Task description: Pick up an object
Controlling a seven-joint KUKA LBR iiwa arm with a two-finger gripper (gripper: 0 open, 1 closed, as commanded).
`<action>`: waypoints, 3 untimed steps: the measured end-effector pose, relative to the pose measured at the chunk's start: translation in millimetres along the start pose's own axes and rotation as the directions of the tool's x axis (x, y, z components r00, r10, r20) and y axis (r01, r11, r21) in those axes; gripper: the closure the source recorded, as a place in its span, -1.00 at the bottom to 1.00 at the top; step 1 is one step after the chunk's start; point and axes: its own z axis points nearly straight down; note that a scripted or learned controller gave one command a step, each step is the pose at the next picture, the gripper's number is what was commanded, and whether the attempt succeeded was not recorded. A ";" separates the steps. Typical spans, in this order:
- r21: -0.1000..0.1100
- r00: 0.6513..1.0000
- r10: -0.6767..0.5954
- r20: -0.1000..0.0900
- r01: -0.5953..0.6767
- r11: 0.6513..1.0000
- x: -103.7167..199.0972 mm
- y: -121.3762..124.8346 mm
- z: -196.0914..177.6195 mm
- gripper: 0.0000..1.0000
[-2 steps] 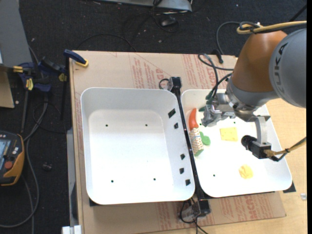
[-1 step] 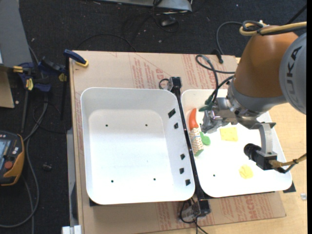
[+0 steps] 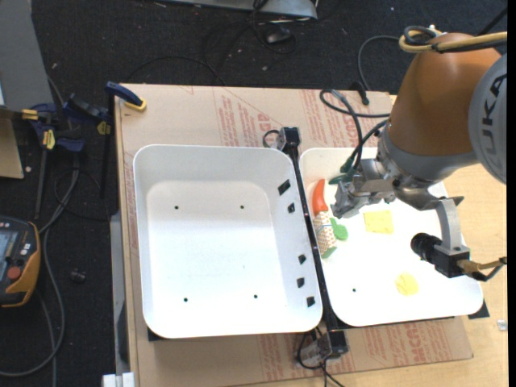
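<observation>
The right bin (image 3: 451,305) holds several small objects. An orange-red piece (image 3: 319,193) lies by its left wall, with a patterned cylinder (image 3: 326,234) and a small green piece (image 3: 340,232) just below it. A pale yellow square (image 3: 378,222) sits mid-bin and a yellow lump (image 3: 407,284) lies nearer the front. My gripper (image 3: 351,193) hangs over the bin's upper left part, just right of the orange-red piece and above the yellow square. The wrist hides its fingertips.
The left bin (image 3: 153,168) lies beside the right one, a black divider strip (image 3: 300,216) between them. A black fitting (image 3: 431,250) on a bracket juts over the right bin's right side. Cables and blue clamps (image 3: 68,115) lie off the board's left and back.
</observation>
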 end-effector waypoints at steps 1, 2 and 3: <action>0.001 1.000 0.000 0.000 0.000 1.000 -0.2 -0.1 0.4 -1.00; 0.001 1.000 0.000 0.000 0.000 1.000 -0.2 0.1 -9.6 1.00; 0.001 1.000 0.000 0.000 0.000 1.000 -0.3 0.0 -9.3 -1.00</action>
